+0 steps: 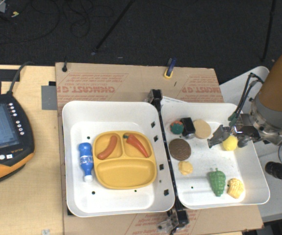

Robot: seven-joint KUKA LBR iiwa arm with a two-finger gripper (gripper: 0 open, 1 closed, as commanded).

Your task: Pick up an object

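Observation:
My gripper (230,137) hangs over the right side of the right bin (258,192), reaching in from the right. A small yellow fruit (230,143) sits between its two dark fingers (216,138), and the gripper is shut on it. I cannot tell whether the fruit is off the bin floor. Other things in this bin: a brown disc (180,149), a beige round piece (202,129), a black block (188,127), a teal and red ball (177,127), a small yellow piece (185,168), a green pepper (217,181) and a corn cob (235,188).
The left bin (74,190) holds a yellow divided plate (124,173) with a sausage (107,147) and a red chili (138,145), and a blue bottle (86,160) beside it. A tablet controller (3,136) lies at far left. A black divider (163,151) runs between the bins.

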